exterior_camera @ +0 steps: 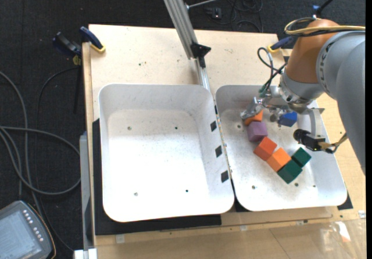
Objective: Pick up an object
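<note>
My gripper [256,107] is low over the back of the right bin [325,191], the grey arm coming in from the right. Directly beneath its tip lies a small orange block [252,117], touching or nearly touching it. A purple block [257,130] sits just in front of that one. A blue block [288,118] lies to the right, partly under the wrist. Further forward, two orange blocks [266,147] [279,159] and a dark green block [294,167] form a diagonal row.
The left bin [116,112] lies alongside the right one, their rims meeting in the middle. A slanted aluminium rail [177,14] ends at the bins' back junction. A blue and yellow clamp [87,40] lies at the bench's back left corner.
</note>
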